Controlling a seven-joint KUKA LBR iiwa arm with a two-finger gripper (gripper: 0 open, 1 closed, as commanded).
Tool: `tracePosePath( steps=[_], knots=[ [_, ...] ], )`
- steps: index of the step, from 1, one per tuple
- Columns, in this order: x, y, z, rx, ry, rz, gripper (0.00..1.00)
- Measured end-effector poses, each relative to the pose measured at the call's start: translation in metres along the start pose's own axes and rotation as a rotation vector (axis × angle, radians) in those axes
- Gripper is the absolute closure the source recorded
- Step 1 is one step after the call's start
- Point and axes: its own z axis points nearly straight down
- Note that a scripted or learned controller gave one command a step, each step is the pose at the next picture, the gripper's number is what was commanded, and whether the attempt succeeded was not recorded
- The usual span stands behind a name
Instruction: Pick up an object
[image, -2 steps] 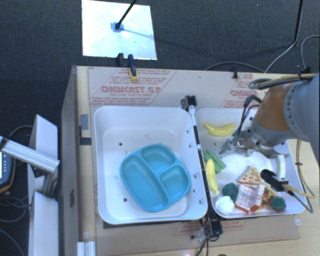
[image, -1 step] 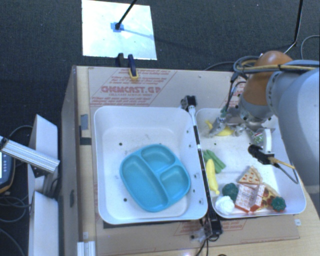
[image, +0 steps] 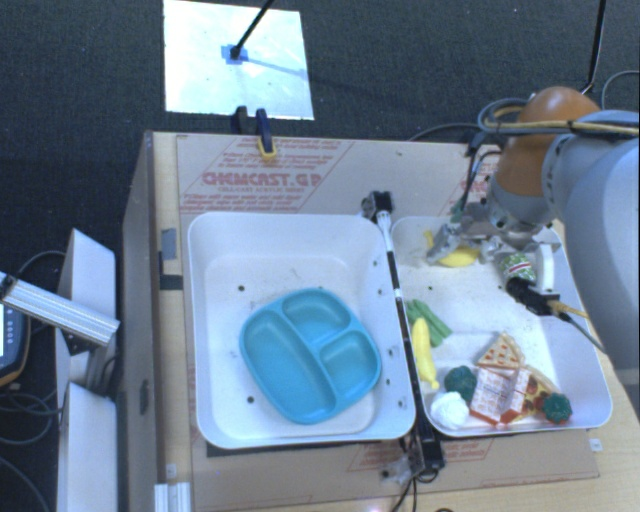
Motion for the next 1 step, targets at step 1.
tracePosePath(
  steps=[1],
  knots=[
    [-0.0186, -0.0029, -0.0015, -0.008, -0.003, 0.002, 0.00]
  ],
)
